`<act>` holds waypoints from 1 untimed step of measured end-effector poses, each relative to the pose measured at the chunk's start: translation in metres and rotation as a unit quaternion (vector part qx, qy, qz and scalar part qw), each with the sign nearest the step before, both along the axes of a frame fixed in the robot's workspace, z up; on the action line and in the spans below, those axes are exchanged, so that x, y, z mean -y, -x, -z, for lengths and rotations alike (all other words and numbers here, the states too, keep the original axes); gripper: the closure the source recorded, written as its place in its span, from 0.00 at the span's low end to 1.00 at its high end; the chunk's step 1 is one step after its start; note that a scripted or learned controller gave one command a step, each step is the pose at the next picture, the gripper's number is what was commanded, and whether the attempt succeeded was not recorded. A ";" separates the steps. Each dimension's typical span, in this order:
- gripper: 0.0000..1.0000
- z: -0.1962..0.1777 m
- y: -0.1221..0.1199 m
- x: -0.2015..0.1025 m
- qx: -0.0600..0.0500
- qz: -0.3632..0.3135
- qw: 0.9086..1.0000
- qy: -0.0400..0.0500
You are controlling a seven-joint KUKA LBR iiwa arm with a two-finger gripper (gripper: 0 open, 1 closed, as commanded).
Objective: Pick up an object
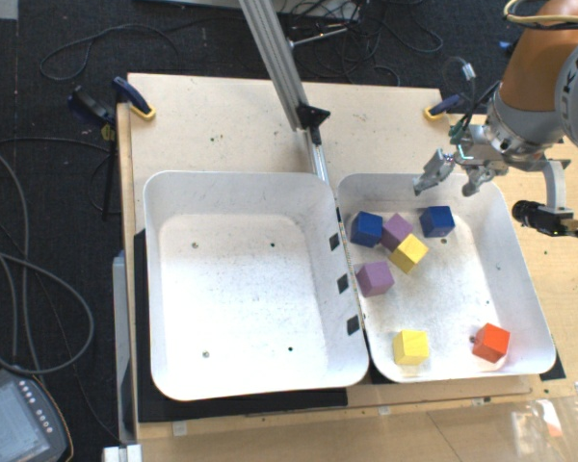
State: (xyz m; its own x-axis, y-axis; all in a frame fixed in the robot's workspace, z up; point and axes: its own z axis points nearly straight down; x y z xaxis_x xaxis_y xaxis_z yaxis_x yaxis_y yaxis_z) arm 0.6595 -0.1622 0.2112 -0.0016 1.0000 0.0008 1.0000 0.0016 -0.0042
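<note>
The right bin (520, 287) holds several small cubes. Two blue cubes (367, 228) (436, 221), two purple cubes (396, 230) (374, 278) and a yellow cube (410, 252) cluster near its back left. Another yellow cube (410, 346) and an orange cube (491, 342) lie near its front edge. My gripper (452, 176) hangs over the back of the right bin, just above and behind the right-hand blue cube. Its two fingers are spread apart with nothing between them.
The left bin (173, 258) sits beside the right one. A slanted metal rod (275, 51) comes down to the bins' shared back corner. Clamps (135, 99) (443, 106) hold the board at its back corners. Cables lie on the dark floor.
</note>
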 end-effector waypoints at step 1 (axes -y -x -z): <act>0.00 -0.003 0.000 0.000 0.001 -0.001 1.000 0.001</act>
State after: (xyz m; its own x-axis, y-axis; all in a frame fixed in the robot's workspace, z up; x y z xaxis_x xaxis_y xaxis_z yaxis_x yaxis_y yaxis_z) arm 0.6600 -0.1621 0.2139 -0.0028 1.0000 -0.0008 1.0000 0.0028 -0.0014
